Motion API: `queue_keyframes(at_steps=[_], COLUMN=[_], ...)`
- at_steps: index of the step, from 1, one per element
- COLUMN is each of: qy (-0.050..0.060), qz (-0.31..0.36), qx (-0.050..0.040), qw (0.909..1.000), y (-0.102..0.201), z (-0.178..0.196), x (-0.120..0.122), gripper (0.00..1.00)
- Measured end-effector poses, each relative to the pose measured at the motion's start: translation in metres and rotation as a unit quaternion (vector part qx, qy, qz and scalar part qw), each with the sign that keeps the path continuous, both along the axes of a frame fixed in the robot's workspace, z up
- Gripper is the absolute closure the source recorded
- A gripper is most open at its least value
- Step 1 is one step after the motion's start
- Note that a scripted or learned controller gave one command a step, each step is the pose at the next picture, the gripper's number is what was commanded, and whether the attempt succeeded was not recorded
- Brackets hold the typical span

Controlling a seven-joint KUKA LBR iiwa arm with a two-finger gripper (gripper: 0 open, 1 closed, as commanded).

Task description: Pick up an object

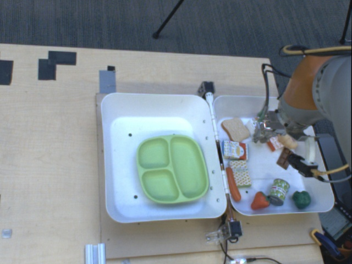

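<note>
Two white bins sit side by side on the wooden bench. The left bin [115,164] holds a green divided plate [172,169] with three compartments, lying flat near the middle. The right bin [324,199] holds a scatter of small toy foods. A slice of bread [236,129] lies near the bin's upper left, with a small printed carton [235,149] just below it and a patterned cracker [240,174] below that. An orange carrot [233,184] lies along the left wall beside the cracker. Near the lower edge are a red strawberry [259,201], a small green-labelled can [279,191] touching or just beside it, and a dark green broccoli piece [301,199] a little to the right.

The grey arm with its orange band [305,84] reaches over the upper right part of the right bin. The gripper [265,128] hangs just right of the bread slice, low over the bin. Whether its fingers are open or closed cannot be told, and no object is visibly between them. A few small pieces, red, tan and brown, lie just beside the gripper, partly hidden by the arm.
</note>
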State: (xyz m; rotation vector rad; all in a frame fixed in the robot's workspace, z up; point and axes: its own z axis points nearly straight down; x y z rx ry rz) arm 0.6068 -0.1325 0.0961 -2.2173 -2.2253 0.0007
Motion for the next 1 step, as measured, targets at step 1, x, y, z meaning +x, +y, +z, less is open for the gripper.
queue_keyframes(at_steps=[1], qy=[-0.002], qz=[0.0], qx=[-0.0009], qw=[1.0], y=[-0.0742], z=[0.0394], x=[-0.0071], gripper=[1.0])
